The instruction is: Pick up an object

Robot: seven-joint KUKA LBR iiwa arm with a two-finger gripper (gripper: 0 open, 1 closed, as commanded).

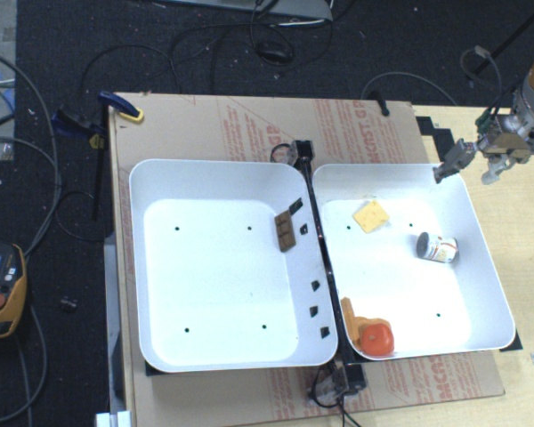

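My gripper (473,166) hangs at the far right, above the back right corner of the right bin (486,265), with its two fingers spread apart and nothing between them. In that bin lie a yellow cheese-like wedge (371,216), a small white can (437,248) on its side, and a red tomato (376,337) beside an orange carrot-like piece (348,313) at the front left corner. A brown chocolate-bar piece (286,231) rests against the right wall of the left bin (151,265).
Both bins sit on a cardboard sheet (249,123). Cables and a blue-and-yellow clamp (120,107) lie at the back left. A black divider with clips (316,265) runs between the bins.
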